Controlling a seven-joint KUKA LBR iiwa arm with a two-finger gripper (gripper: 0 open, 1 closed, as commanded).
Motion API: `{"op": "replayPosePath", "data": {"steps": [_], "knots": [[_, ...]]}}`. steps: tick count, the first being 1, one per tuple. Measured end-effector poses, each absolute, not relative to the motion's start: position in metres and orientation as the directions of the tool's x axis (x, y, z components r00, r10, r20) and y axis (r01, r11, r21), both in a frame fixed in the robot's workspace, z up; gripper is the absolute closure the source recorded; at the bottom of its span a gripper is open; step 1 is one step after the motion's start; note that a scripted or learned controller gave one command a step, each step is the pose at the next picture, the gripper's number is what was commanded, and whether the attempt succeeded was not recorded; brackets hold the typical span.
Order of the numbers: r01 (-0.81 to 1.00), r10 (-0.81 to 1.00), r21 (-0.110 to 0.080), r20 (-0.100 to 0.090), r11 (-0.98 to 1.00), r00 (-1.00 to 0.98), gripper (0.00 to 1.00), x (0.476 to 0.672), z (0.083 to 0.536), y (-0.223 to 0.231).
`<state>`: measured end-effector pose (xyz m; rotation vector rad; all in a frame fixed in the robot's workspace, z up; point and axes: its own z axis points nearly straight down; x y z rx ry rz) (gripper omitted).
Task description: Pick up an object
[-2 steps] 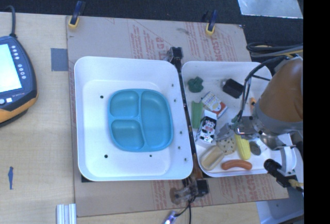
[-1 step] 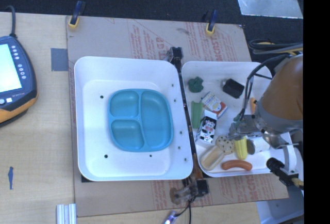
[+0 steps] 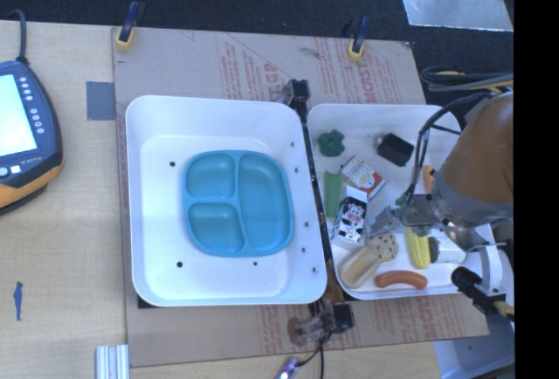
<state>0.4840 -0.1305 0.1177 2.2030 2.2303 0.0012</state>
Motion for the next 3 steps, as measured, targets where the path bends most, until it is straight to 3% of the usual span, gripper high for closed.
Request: {"op": "replayPosePath", "data": {"steps": [1, 2, 3], "knots": [[1.000, 1.000, 0.013, -0.007, 0.003, -0.003, 0.00, 0.556, 0.102, -0.123], [1.000, 1.000, -0.004, 0.002, 0.003, -0.003, 0.00, 0.510, 0.092, -0.196], [1.000, 1.000, -0.003, 0.000, 0.006, -0.006, 0.00, 0.580, 0.092, -0.165]]}}
